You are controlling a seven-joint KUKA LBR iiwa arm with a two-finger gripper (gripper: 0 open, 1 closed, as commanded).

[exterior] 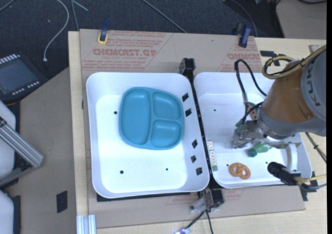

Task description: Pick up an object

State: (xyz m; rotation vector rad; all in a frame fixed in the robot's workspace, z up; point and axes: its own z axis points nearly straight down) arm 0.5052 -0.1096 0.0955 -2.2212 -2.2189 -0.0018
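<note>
Over the right shallow white bin [223, 87], the gripper [245, 138] is seen low, just beside a small green object [258, 149]; whether it is clenched or released cannot be told. A brown pretzel-shaped piece [239, 170] is seen nearby. A blue divided plastic plate [151, 118] is borne by the left bin [104, 139].

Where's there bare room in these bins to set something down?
Left bin: bare floor in front of the blue plate. Right bin: the far corner left of the arm. Crowded around the gripper, green object and pretzel.
</note>
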